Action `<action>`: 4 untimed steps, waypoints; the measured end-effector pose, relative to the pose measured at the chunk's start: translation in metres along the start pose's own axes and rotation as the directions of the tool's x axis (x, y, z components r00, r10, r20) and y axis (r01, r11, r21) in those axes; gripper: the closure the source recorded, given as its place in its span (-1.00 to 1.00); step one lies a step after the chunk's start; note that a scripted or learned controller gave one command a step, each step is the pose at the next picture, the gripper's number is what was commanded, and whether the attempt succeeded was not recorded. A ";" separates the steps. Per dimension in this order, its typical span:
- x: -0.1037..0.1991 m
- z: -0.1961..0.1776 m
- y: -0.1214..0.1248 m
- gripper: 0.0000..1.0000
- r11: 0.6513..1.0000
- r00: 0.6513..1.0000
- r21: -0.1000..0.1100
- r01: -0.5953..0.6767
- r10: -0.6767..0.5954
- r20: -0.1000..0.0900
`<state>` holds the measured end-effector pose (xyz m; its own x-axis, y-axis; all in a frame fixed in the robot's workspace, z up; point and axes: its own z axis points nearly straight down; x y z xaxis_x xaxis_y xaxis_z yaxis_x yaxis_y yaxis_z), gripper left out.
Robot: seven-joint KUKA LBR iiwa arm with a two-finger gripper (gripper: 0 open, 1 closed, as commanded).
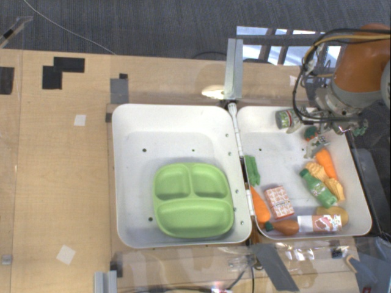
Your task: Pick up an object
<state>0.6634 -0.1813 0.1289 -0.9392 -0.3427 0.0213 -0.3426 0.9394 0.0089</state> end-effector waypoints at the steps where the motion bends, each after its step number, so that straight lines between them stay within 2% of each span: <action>1: 0.095 0.041 0.006 -1.00 0.998 0.997 0.020 0.066 -0.066 0.033; 2: 0.097 0.040 0.094 -1.00 0.996 0.995 0.018 0.087 -0.088 0.038; 3: 0.086 -0.003 0.012 -1.00 0.979 0.978 0.023 0.204 -0.205 0.029; 4: 0.101 0.041 0.011 -1.00 0.985 0.985 0.023 0.168 -0.169 0.033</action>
<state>0.5637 -0.2054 0.0900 -0.8680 -0.4964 -0.0130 -0.4963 0.8681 -0.0104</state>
